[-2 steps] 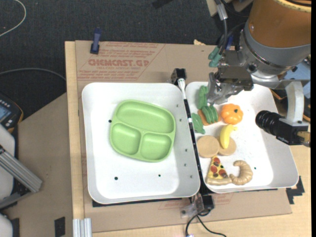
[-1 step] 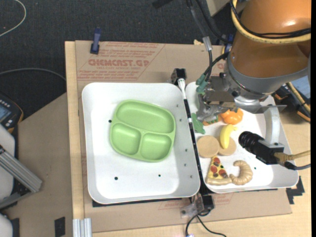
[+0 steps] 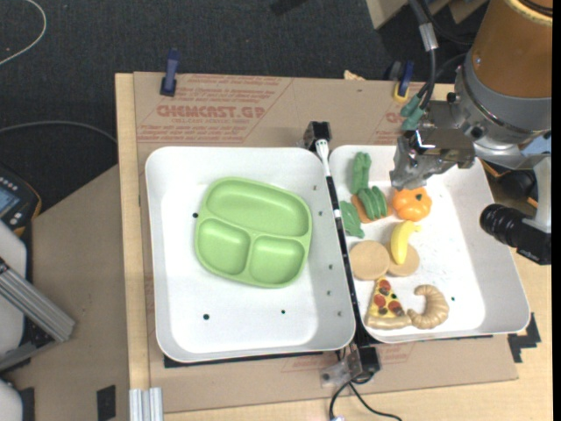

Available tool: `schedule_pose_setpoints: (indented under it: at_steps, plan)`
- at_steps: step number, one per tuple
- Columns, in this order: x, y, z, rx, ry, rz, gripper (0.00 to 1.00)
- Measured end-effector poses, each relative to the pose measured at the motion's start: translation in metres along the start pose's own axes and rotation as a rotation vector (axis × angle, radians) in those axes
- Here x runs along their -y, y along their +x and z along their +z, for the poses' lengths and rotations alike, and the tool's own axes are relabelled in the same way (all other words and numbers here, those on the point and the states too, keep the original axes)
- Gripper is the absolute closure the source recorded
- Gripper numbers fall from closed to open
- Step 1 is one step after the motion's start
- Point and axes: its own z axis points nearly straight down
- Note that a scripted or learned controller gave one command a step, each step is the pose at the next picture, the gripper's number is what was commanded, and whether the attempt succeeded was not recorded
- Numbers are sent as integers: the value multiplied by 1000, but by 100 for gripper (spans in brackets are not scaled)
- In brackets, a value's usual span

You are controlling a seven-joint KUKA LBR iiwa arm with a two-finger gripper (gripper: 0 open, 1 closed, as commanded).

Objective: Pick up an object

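Orange toy pumpkin (image 3: 412,203) sits in the right bin (image 3: 491,296), toward its upper middle, directly under the gripper (image 3: 409,180). Gripper tip is down at the pumpkin's top edge; whether anything is clamped, or how wide the claw stands, cannot be told from this angle.

Just left of the pumpkin: green toy vegetables (image 3: 365,191), a long pod and leafy pieces, running along the bin's left wall. Below the pumpkin, a yellow banana (image 3: 401,240), touching a round tan cookie (image 3: 369,260). Lower still, a pizza slice (image 3: 386,303) beside a curled croissant (image 3: 429,306), near the front rim.

Grey arm (image 3: 504,68) with its orange band enters from the upper right.

Left bin (image 3: 171,235) holds a light green divided plate (image 3: 253,231), three compartments, lying flat near centre. Both bins rest on a brown cardboard sheet (image 3: 219,108) with red lettering, clipped at the far edge by a blue clamp (image 3: 170,73).
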Motion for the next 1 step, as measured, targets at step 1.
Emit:
schedule_pose_setpoints:
  at_steps: [1]
  plan:
    - [4,28,133,1,23,-5,100]
